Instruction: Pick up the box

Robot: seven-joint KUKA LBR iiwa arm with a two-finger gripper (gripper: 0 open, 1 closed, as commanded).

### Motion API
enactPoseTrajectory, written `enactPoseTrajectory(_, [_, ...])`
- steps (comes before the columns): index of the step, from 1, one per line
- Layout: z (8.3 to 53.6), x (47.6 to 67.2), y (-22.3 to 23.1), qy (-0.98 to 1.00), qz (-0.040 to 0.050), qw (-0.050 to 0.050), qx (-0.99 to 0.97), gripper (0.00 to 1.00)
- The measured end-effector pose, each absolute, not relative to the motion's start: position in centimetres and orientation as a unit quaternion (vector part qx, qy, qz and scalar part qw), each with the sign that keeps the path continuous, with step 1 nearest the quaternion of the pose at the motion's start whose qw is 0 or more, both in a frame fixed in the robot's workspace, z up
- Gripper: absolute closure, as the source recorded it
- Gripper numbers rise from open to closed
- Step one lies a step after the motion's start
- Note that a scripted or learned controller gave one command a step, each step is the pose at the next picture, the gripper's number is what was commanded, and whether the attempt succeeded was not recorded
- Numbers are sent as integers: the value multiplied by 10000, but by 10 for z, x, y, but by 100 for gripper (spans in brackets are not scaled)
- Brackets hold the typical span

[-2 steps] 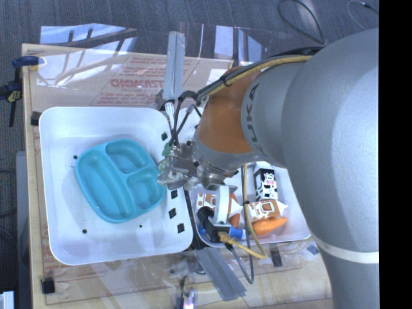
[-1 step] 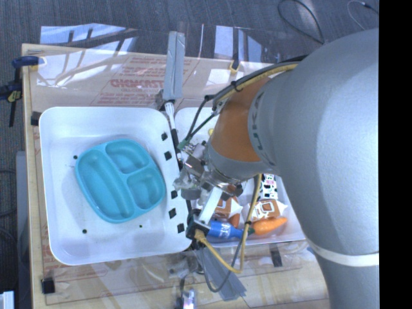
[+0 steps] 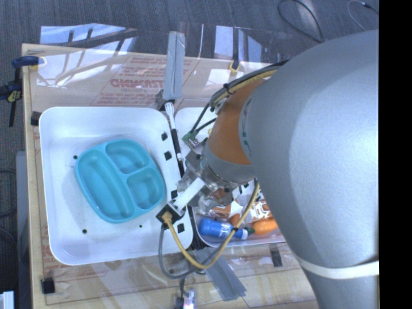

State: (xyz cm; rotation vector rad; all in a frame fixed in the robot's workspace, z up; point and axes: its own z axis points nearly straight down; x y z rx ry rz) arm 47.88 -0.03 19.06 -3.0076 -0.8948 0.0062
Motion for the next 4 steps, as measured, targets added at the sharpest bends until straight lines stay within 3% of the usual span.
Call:
enactPoseTrajectory(1, [199,479,1,-2898,46,41,-9571,100])
enactPoseTrajectory(2, [248,478,25,-1798,25,18,-9837,100])
enactPoseTrajectory(3, [245,476,22,-1051,32,23,-9945,100])
enactPoseTrajectory(4, [277,476,40,-1068,15,5,-9943,100])
